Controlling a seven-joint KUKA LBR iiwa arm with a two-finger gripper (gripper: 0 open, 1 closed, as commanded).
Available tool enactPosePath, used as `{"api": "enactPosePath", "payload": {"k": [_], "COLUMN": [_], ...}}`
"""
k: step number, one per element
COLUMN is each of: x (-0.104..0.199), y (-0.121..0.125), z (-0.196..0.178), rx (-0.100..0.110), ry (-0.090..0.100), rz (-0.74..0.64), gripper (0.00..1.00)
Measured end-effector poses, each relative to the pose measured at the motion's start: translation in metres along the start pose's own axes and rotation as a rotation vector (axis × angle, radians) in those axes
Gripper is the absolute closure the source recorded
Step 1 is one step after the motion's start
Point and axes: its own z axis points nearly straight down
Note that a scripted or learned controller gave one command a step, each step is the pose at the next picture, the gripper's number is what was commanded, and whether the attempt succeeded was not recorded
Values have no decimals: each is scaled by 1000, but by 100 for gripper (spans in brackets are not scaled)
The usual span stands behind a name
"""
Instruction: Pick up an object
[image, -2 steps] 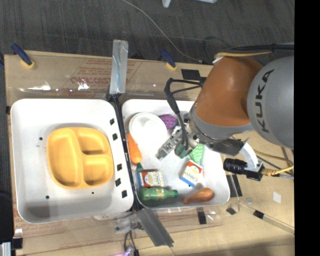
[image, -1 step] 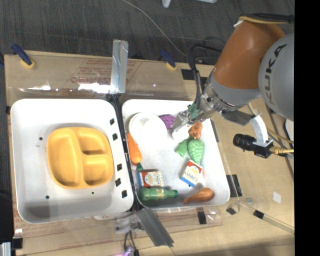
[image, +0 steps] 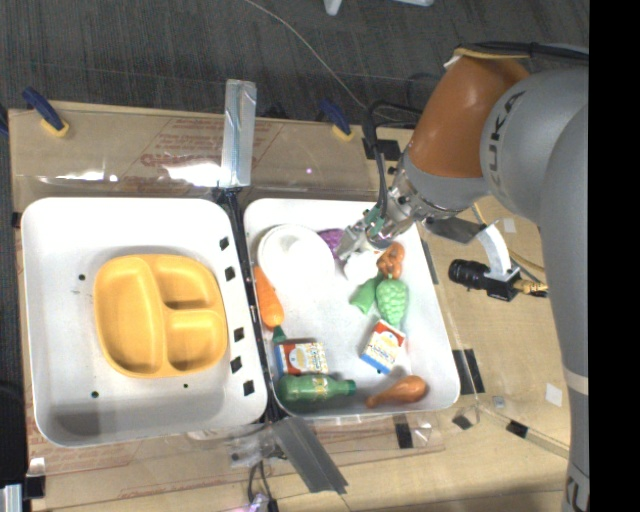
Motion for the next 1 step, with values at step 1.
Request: {"api": "enactPosePath", "payload": {"k": [1], "x": [24], "y": [43], "z": [-34], "rx": [-9], "ry": [-4], "rz": [202], "gripper": [100]}}
